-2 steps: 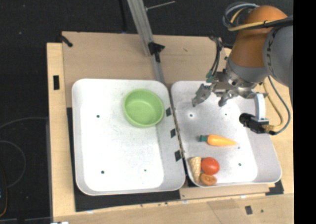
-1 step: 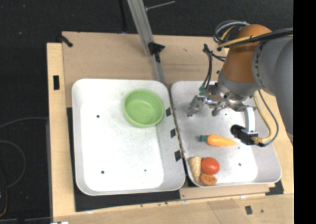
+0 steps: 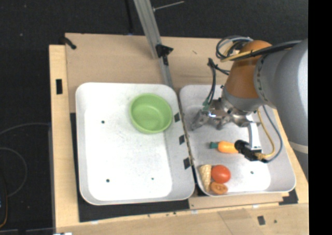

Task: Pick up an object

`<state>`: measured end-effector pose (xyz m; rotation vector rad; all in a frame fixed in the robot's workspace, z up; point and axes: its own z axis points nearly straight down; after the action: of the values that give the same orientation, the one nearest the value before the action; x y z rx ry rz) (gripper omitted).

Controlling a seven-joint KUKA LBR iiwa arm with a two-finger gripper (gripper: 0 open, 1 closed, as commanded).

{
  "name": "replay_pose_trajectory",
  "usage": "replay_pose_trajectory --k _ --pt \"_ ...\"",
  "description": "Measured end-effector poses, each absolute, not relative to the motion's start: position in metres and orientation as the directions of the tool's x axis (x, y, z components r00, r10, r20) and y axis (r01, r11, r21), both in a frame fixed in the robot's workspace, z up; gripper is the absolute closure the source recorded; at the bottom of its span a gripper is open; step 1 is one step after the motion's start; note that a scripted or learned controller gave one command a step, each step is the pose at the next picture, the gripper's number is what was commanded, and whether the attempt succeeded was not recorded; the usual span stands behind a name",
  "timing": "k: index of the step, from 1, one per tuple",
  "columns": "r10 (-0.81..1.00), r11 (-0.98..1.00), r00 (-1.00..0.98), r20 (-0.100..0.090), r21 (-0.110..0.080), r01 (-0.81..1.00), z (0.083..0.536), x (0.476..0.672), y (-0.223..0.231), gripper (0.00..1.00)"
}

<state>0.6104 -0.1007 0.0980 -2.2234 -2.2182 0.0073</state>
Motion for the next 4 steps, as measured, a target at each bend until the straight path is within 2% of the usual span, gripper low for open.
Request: replay_pose_trajectory --k 1,3,4 --pt "1.000 -0.007 0.007 0.000 0.003 1.000 0.112 0.612 -0.101 1.00" --pt "1.000 0.003 -0.003 0.000 0.008 1.000 0.215 0.609 -0.098 1.00" --pt "1.000 0.004 -0.004 0.001 0.002 1.000 0.231 0.614 -0.048 1.00"
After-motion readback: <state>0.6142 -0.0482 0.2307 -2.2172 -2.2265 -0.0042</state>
